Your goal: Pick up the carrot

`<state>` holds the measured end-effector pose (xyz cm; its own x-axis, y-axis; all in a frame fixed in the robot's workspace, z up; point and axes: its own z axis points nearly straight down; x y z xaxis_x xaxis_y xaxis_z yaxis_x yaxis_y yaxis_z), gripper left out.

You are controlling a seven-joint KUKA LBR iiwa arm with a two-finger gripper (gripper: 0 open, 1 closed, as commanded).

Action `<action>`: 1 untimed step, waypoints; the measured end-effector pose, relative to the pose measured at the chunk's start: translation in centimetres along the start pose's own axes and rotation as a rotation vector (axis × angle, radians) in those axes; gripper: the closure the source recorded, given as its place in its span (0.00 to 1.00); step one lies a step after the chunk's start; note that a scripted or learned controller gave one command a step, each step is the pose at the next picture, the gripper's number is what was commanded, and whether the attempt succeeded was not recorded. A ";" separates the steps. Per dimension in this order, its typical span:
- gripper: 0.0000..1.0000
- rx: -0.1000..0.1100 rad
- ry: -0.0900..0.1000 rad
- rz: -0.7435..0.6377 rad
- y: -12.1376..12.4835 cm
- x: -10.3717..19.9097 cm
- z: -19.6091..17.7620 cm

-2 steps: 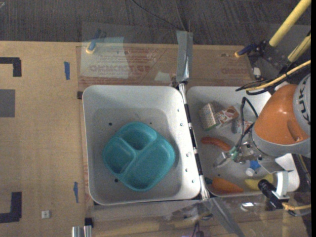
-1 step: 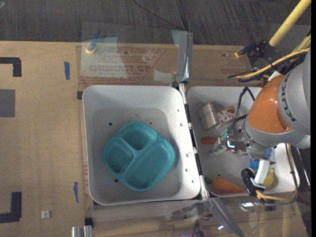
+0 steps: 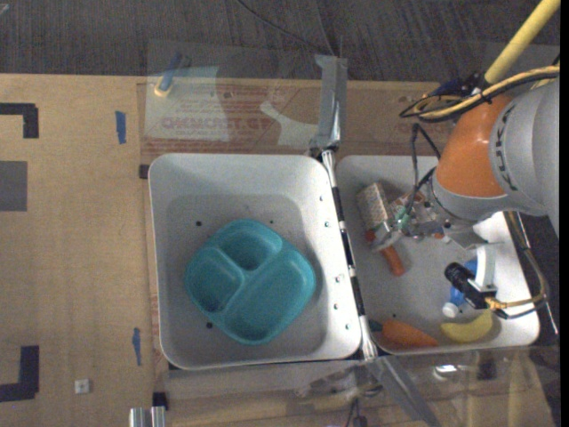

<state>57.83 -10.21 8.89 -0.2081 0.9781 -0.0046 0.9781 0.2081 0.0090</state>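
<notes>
From my station, two white bins (image 3: 169,181) sat on a brown bench (image 3: 71,265); I couldn't tell the gripper's (image 3: 388,236) state.

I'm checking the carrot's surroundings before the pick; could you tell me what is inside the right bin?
Inside the right bin: the carrot by its near wall, a banana, a brush, and the gripper. The arm covers the far right corner.

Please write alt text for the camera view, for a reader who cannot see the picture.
Seen from above, a grey and orange arm reaches from the right into the right bin, its tool low over a brush and a small orange item. The carrot lies at that bin's near edge, beside a banana. The left bin holds a teal tray.
</notes>
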 end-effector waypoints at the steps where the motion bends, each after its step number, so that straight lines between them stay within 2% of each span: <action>1: 0.00 0.003 0.005 0.036 -9.4 2.4 -0.1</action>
